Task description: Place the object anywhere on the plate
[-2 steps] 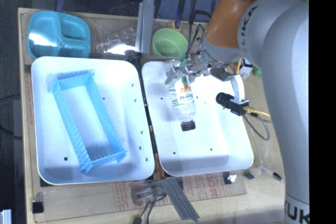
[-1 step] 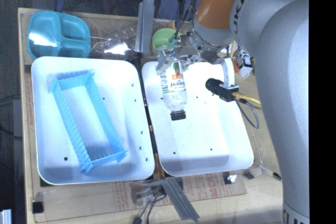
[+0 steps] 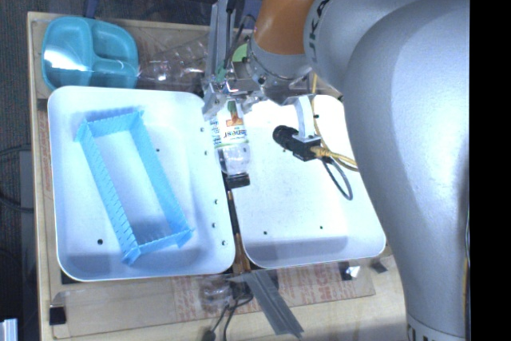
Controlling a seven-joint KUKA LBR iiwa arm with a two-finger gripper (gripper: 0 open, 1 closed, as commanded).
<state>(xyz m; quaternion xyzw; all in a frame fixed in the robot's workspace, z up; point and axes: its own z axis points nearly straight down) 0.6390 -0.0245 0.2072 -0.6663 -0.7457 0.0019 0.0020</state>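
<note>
A small clear bottle [image 3: 231,141] with a white and orange label hangs over the seam between the two bins, its dark cap [image 3: 237,180] pointing toward the front. My gripper [image 3: 225,101] is shut on the bottle's upper end, just below the orange wrist band. The blue divided plate [image 3: 86,52] sits on the bench behind the left bin, at the far left, well apart from the bottle.
A light blue slotted rack [image 3: 132,184] lies in the left bin [image 3: 68,251]. Over the right bin [image 3: 303,243] there is a black fitting with a yellow cable [image 3: 307,146]. Crumpled clear plastic [image 3: 172,66] lies behind the bins, beside the plate.
</note>
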